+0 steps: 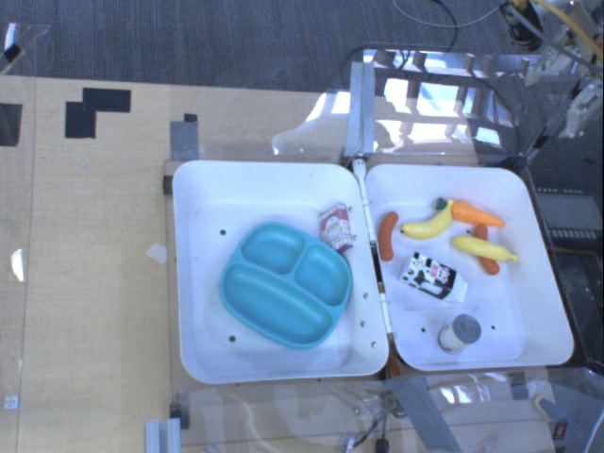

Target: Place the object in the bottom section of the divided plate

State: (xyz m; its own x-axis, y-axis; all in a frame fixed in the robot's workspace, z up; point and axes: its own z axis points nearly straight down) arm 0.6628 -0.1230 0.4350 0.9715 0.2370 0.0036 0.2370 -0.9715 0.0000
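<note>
Divided plate [283,310], blue, lies in the left bin [198,253], tilted so that its long section faces the lower edge of the view. A small red-and-white packet [336,226] sits just beside the plate's upper right rim.

The right bin [538,319] holds a red sausage [388,236], two bananas [427,225] (the second [484,248] partly covers an orange piece), a carrot [477,215], a black-and-white box [431,276] and a grey can [460,331].

The bins rest on a pale wooden bench [85,281] with black marks; dark carpet [189,26] lies beyond. A shiny panel [444,92] behind the right bin throws glare.

The arm's end [564,26], at the top right, is cut off and blurred by cables; I cannot tell whether the gripper is open or closed.
</note>
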